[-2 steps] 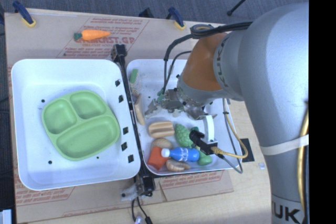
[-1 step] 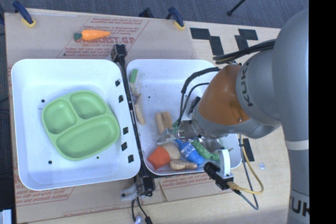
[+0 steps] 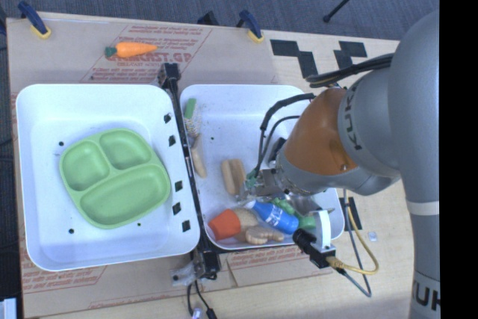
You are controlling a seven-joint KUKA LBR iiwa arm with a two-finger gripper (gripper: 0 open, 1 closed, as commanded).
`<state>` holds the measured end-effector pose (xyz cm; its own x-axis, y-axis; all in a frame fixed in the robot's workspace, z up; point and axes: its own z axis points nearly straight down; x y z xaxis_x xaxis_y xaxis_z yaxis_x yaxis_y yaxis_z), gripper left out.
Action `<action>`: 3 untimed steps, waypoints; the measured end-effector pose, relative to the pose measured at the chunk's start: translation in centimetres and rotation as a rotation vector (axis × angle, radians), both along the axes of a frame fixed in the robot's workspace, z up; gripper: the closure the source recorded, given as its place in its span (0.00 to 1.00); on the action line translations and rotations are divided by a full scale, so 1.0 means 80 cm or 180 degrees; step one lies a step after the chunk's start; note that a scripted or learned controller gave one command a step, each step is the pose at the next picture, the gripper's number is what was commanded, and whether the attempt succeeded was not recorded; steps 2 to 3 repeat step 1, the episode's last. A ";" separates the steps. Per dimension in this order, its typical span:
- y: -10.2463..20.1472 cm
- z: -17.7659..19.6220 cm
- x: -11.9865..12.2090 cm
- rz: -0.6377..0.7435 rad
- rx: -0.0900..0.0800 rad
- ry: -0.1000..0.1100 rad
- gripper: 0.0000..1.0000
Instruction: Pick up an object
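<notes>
The right white bin point(image 3: 224, 104) holds several small items: a blue bottle point(image 3: 273, 217), an orange-red piece point(image 3: 225, 225), a tan bread-like piece point(image 3: 234, 176), a tan cookie-like piece point(image 3: 258, 236), a long tan stick point(image 3: 198, 160) and a green-tipped piece point(image 3: 190, 110). My gripper point(image 3: 270, 196) is low in that bin, just above the blue bottle, and the orange-banded wrist point(image 3: 317, 138) covers most of it. Nothing can be seen held between the fingers.
The left white bin point(image 3: 37, 108) carries a green divided plate point(image 3: 115, 176). A toy carrot point(image 3: 130, 50) lies on the cardboard behind the bins. Black clips line the wall between the bins. Cables trail off the bench at the front right.
</notes>
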<state>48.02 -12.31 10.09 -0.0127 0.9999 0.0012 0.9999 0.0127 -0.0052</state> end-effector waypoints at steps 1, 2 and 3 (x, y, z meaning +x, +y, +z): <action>0.005 0.123 -0.004 -0.0023 -0.0001 -0.0011 1.00; 0.005 0.123 -0.004 -0.0023 -0.0001 -0.0011 1.00; 0.005 0.123 -0.004 -0.0023 -0.0001 -0.0011 1.00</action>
